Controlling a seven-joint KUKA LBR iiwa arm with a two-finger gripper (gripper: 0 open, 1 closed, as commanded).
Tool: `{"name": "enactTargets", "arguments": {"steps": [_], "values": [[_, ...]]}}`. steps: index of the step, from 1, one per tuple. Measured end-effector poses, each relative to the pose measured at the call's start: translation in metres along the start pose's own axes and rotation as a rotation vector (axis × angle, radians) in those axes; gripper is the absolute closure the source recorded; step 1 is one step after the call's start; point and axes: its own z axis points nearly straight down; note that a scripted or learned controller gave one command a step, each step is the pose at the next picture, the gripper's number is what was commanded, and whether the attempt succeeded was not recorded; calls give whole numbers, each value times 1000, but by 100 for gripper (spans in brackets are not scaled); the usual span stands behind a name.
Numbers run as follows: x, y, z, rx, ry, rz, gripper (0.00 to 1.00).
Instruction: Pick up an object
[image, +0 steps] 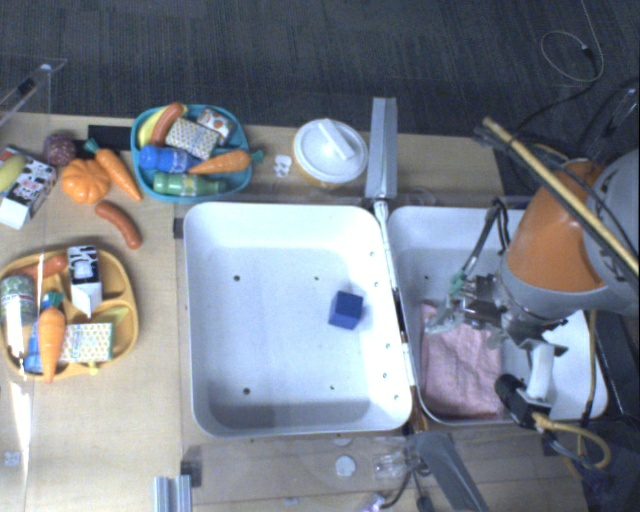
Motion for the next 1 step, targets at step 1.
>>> {"name": "enactTargets", "arguments": {"steps": [1], "values": [[-31,51,85,-3,-1,-296,0]]}}
